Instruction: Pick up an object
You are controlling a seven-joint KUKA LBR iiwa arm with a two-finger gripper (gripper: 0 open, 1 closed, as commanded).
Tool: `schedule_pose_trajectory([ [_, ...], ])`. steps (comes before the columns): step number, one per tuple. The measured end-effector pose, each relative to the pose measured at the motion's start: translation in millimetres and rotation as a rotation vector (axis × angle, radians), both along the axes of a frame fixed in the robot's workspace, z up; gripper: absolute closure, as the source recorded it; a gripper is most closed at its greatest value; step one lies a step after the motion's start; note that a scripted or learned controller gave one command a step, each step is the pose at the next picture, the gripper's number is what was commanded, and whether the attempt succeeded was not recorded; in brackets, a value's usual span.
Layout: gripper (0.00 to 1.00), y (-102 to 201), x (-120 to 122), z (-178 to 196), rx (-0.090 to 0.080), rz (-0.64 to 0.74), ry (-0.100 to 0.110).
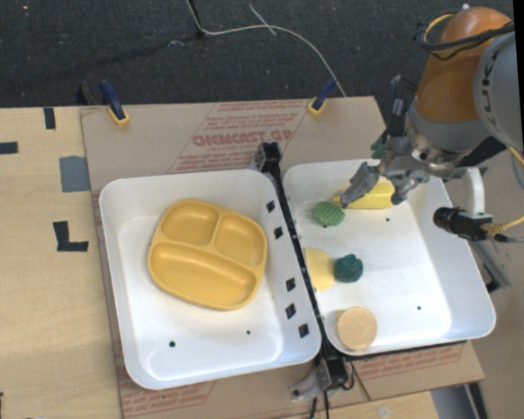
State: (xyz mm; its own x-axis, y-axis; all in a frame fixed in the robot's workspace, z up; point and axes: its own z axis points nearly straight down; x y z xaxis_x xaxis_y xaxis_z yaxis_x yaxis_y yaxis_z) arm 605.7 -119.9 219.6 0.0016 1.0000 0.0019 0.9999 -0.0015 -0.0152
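Yellow block (376, 196) in right bin (447, 271)

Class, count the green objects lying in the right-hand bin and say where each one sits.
2. A light green object lies near the bin's back left, beside the gripper; a dark green object lies mid-bin. The arm may hide others.

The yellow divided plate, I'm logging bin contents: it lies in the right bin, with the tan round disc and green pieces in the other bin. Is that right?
Not quite. The yellow divided plate lies in the left bin, not the right. The tan round disc and green pieces are in the other bin, the right bin, as the camera view shows.
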Motion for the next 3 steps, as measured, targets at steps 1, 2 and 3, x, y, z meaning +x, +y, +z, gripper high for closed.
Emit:
schedule_pose_trajectory([
  [1,0.00,0.4,2.7,8.1,-0.002,0.003,-0.014],
  [2,0.00,0.2,-0.3,-35.8,-0.002,0.002,-0.010],
  [3,0.00,0.5,5.4,-97.8,-0.002,0.003,-0.008],
])
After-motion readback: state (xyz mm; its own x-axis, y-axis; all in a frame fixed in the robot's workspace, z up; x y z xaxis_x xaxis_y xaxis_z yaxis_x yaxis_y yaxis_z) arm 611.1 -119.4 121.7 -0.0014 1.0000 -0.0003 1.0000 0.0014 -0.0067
